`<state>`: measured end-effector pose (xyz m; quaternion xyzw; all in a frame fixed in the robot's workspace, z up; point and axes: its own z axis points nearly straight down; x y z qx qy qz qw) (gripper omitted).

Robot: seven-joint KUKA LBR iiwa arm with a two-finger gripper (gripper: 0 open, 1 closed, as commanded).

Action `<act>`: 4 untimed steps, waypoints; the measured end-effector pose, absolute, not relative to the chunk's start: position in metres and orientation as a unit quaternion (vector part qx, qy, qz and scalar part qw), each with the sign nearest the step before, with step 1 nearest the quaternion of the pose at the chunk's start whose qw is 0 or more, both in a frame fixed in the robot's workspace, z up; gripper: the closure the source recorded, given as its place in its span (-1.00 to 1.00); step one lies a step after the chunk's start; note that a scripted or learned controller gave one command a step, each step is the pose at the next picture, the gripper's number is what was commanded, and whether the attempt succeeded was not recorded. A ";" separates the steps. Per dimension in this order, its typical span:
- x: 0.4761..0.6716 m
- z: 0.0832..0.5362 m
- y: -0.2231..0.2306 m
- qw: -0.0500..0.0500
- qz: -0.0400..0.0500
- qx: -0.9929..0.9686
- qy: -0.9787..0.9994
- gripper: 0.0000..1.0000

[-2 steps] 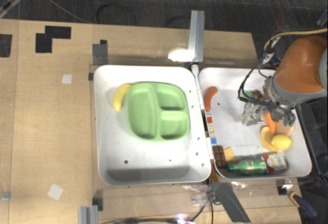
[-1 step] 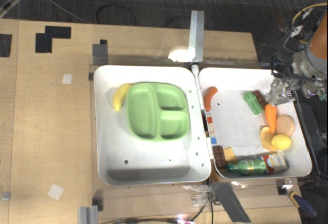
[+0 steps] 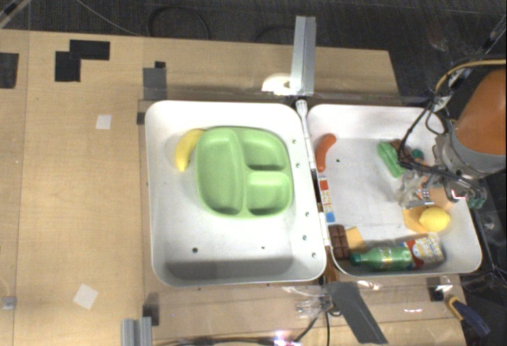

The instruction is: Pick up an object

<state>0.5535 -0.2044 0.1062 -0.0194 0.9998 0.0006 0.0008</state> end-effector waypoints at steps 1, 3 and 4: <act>0.556 0.110 -0.205 0.004 -0.001 -0.020 1.000 -1.00; 0.541 0.090 -0.206 0.007 -0.001 -0.001 1.000 -1.00; 0.547 0.105 -0.205 0.016 -0.004 -0.005 1.000 1.00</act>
